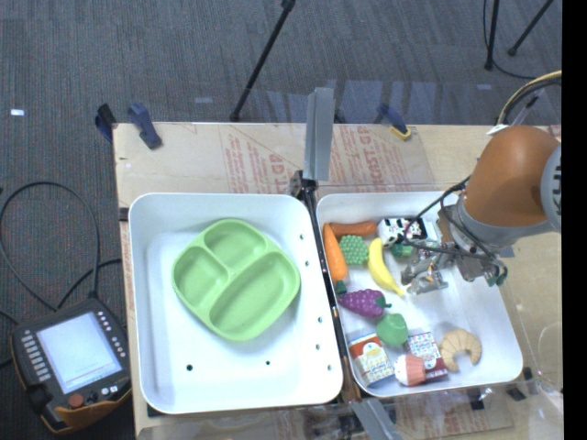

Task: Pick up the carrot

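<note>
The carrot (334, 253) is an orange toy lying lengthwise against the left wall of the right bin (500, 324), its tip pointing toward the bin's front. A second orange piece (354, 229) lies crosswise at its far end. My gripper (424, 273) hangs low over the middle of the right bin, to the right of a yellow banana (381, 266) and well apart from the carrot. A knobbly green toy (354, 248) and the banana lie between the gripper and the carrot. I see nothing held by the gripper.
Purple grapes (364, 302), a green pepper (392, 328), a can (371, 357), a red-and-white box (422, 367) and a croissant (460, 346) fill the right bin's front. A black-and-white item (397, 230) lies at its back. The left bin (156, 356) holds a green divided plate (237, 278).
</note>
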Controlling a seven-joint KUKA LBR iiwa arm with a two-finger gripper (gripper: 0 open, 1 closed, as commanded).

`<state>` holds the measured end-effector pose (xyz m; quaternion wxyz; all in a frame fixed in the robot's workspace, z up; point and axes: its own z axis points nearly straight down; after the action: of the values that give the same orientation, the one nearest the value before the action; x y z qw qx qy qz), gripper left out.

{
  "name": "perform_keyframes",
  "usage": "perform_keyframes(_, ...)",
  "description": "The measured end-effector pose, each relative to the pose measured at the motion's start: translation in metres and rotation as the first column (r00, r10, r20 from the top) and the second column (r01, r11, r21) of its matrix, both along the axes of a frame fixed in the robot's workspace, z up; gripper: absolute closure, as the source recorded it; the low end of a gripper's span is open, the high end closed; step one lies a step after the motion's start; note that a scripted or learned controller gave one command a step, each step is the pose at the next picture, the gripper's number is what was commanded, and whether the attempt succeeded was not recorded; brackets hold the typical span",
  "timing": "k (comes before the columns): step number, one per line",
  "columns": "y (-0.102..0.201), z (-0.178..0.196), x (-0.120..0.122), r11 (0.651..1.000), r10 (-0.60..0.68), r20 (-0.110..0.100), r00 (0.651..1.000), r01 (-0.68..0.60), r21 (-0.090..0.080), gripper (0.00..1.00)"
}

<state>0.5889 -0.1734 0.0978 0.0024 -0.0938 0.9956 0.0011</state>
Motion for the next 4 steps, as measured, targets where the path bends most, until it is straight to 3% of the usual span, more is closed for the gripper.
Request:
perform_keyframes(1,-0.038,0.143,0.026,0.993,-0.12,0.012,0.993,0.12,-0.004,1.0)
perform_keyframes(2,-0.037,0.136,0.024,0.993,-0.119,-0.001,0.993,0.119,-0.001,0.0)
perform_keyframes(3,-0.023,0.009,0.034,0.999,-0.046,0.008,0.999,0.046,-0.006,0.0)
perform_keyframes(4,0.015,0.001,0.026,0.992,-0.122,0.011,0.992,0.122,-0.008,0.0)
